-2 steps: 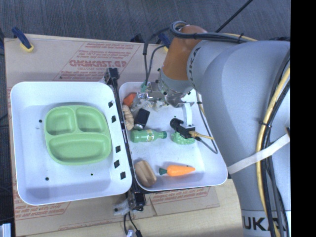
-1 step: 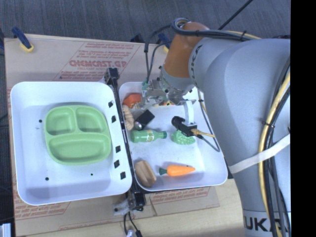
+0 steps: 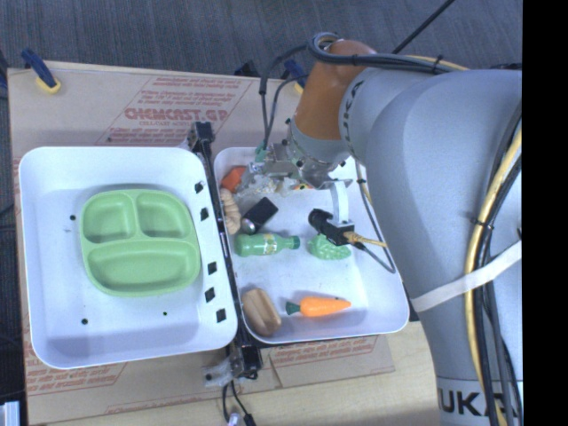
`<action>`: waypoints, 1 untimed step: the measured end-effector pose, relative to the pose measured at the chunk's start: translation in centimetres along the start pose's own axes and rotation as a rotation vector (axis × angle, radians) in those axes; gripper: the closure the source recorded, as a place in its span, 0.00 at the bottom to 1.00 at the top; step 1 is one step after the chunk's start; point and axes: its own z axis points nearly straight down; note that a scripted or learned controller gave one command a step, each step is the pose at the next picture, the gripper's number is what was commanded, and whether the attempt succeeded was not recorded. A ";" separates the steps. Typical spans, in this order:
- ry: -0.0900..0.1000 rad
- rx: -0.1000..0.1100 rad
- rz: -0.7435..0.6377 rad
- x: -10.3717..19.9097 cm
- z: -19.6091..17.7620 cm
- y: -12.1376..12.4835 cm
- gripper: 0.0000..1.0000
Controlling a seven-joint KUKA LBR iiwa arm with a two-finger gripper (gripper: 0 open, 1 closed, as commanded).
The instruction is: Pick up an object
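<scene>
My gripper point(image 3: 271, 172) hangs low over the far left part of the right bin point(image 3: 382, 313), under the orange-banded wrist. Just left of it lies a red-orange toy point(image 3: 232, 177). A small black block point(image 3: 260, 211) lies tilted right in front of the gripper. Beside that block a beige piece point(image 3: 231, 211) rests against the bin's left wall. Toward the bin's middle, a green bottle point(image 3: 264, 245) lies on its side and a green leafy toy point(image 3: 328, 249) sits to its right. A bread roll point(image 3: 261, 311) and an orange carrot point(image 3: 324, 306) lie near the front wall.
The left bin point(image 3: 44, 327) holds a green divided plate point(image 3: 139, 240). A black-clipped divider point(image 3: 213, 238) runs between the two bins. My arm's bulky grey body covers the right side of the bench, with cables around it.
</scene>
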 end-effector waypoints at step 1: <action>0.000 -0.001 -0.001 0.1 1.0 0.0 0.00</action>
